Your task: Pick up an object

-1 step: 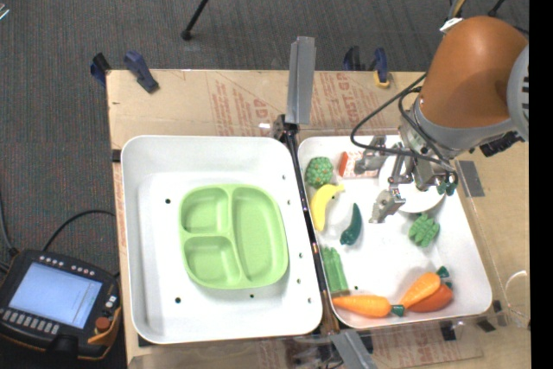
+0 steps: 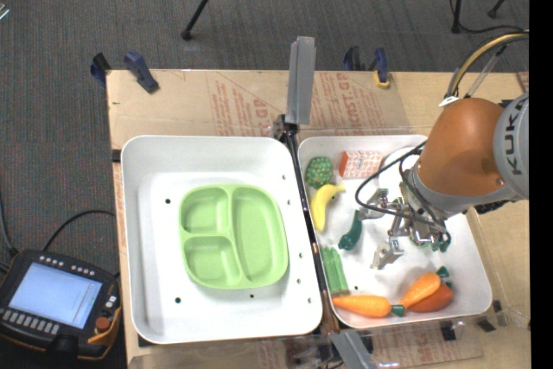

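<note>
From above, the bench carries two white bins. The left bin holds a green tray with three parts. The right bin holds the toy food. A green bumpy veggie and an orange box sit near its far edge. A banana lies just below the veggie. A dark green pepper lies near the middle. A long green veggie lies along the left edge. One carrot lies at the near edge, and two more carrots sit in the near right corner.

The end effector hangs low over the middle of the right bin, just right of the pepper. Its fingers look a little apart, with nothing between them. No toy is lifted yet, so the arm seems to be at the reaching step. Next it would need to drop onto one toy, close on it, and lift.
</note>
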`<act>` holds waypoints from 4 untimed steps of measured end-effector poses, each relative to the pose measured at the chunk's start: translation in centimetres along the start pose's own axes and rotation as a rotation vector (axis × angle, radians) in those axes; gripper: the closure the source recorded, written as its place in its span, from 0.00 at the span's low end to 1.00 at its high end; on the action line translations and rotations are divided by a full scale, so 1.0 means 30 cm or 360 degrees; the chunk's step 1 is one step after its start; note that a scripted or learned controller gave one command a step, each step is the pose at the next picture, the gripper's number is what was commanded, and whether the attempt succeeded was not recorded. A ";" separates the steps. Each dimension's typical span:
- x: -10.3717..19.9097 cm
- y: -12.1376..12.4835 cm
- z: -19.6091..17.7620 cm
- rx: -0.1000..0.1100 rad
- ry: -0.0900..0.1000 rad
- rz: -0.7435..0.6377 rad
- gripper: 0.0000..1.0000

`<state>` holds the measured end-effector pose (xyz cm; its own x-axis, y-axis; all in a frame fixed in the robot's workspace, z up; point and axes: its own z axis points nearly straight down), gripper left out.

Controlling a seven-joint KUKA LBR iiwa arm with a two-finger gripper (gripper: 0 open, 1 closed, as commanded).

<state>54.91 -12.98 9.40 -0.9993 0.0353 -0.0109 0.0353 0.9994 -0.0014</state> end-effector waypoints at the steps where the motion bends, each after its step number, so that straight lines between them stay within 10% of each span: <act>1: -0.261 0.125 0.021 -0.0004 0.0012 0.0173 0.00; 3: -0.057 -0.280 0.021 0.0000 0.0018 0.0327 0.00; 4: -0.206 -0.270 0.024 -0.0005 0.0042 0.0272 0.00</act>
<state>60.80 -21.30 8.77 -0.9787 0.2049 0.0153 0.2049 0.9788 0.0015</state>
